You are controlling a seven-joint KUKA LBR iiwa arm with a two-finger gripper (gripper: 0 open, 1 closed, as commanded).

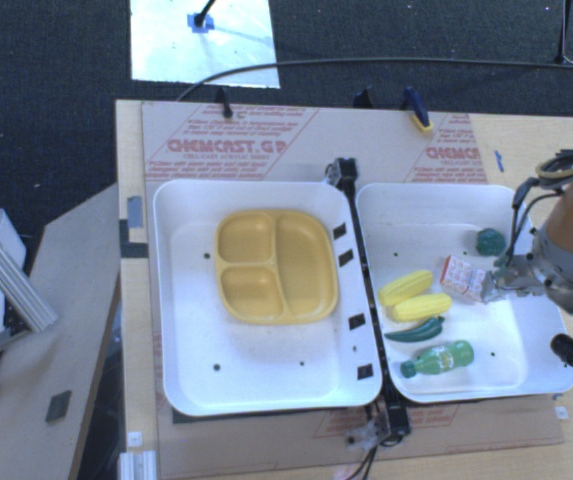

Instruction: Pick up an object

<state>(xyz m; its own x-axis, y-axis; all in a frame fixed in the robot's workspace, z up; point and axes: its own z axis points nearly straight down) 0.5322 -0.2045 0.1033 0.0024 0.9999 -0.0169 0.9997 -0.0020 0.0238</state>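
At the far left of the frame a pale aluminium rail [6, 273] slanted over a lower tan shelf [71, 298], and dark carpet [46, 88] covered the floor along the top and left. A shiny silver sheet [201, 28] with a small blue mark lay on that carpet at upper left, a black cable running from it toward the bench. The bench [131, 168] was light wood, topped by a clear sheet [266, 138] printed with red lettering beneath both bins. The left bin [181, 368], in the middle of the frame, held a yellow divided plate [274, 266] lying flat near its centre. A row of black clips [354, 278] ran down the seam where the two bins met. The right bin [406, 213] held two yellow corn cobs [416, 297] lying side by side, a dark green pepper [414, 331] just below them, a green bottle [438, 358] on its side near the lower rim, a small red-and-white packet [461, 276] and a dark teal ball [490, 240] toward the upper right. The gripper [506, 280] sat low in the right bin just beside the packet, at its right edge; whether its fingers were spread or closed could not be told. A blue clamp [417, 108] rested on the bench at the top.
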